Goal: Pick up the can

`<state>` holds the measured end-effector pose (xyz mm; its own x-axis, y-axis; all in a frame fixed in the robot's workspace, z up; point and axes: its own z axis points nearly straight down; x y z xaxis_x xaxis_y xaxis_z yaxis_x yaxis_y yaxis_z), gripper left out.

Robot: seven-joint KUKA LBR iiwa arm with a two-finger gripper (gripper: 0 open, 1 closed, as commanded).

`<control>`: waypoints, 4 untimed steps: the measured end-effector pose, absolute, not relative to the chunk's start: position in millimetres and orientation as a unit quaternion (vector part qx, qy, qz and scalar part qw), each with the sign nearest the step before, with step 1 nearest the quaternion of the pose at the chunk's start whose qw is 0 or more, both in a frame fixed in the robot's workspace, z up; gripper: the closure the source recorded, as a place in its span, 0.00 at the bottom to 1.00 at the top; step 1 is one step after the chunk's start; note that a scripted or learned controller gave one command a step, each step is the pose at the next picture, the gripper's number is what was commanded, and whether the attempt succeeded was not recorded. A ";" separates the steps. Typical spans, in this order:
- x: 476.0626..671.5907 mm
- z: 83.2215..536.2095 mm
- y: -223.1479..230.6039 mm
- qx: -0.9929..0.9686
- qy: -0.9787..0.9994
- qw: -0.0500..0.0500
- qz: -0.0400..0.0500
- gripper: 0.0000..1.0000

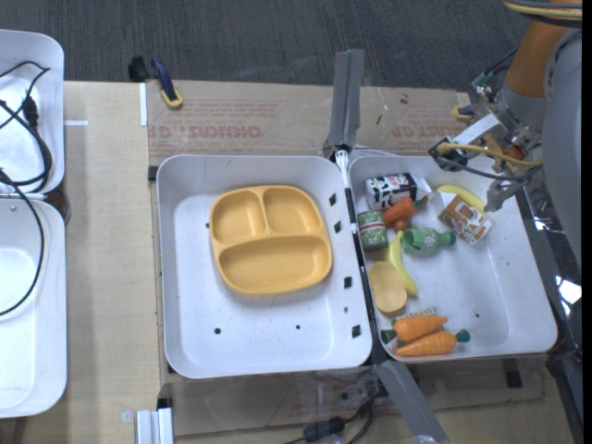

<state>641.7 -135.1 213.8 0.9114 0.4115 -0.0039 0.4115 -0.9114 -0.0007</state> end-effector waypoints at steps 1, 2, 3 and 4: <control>613.3 263.0 -113.5 0.973 0.232 0.000 -0.002 0.00; 622.4 138.8 -128.0 0.947 0.321 -0.001 -0.002 0.00; 627.0 90.7 -140.8 0.988 0.152 -0.001 -0.003 0.00; 636.0 94.7 -176.5 0.991 0.134 -0.015 -0.001 0.00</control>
